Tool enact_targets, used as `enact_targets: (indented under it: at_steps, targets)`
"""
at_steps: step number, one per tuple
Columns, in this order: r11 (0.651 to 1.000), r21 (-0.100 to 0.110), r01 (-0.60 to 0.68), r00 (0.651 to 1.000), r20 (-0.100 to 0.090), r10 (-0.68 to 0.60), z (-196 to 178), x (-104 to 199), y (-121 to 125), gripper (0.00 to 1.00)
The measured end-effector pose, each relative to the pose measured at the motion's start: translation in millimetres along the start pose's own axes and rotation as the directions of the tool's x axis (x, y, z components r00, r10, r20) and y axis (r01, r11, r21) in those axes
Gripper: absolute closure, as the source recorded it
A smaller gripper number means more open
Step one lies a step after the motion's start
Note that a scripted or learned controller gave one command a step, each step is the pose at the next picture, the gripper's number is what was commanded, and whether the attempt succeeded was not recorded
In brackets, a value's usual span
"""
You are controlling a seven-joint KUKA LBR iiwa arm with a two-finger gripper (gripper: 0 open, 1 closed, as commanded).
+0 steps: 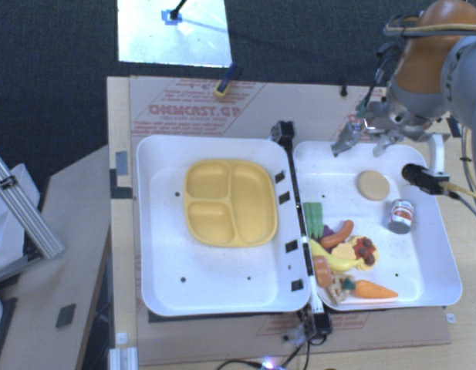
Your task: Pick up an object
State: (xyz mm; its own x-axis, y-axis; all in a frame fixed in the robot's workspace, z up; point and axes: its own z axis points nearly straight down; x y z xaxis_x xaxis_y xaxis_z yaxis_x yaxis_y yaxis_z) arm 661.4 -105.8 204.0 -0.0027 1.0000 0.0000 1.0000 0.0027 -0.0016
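The robot arm [442, 52] hangs over the far edge of the right bin [446, 272]. It has not picked anything up yet, so it looks to be just starting. Next it should go down over one thing, maybe the round tan cookie [373, 185] just below it or the little can [400, 215]. The gripper [364, 139] has its two fingers a bit apart, with nothing between them.
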Motion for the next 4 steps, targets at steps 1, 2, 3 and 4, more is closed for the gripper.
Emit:
enact_targets:
  at_steps: [1, 2, 3, 4]
  targets:
    - [1.0, -0.004, 0.0, 1.0, 0.0, 0.0, -2, 0, 1, 0.0]
    - [1.0, -0.001, 0.001, 1.0, 0.0, -0.001, 40, 2, 1, 0.0]
    - [1.0, 0.001, 0.002, 1.0, 0.0, -0.002, 99, -1, 8, 0.0]
    - [1.0, -0.002, 0.003, 1.0, 0.001, -0.003, 120, -1, 8, 0.0]
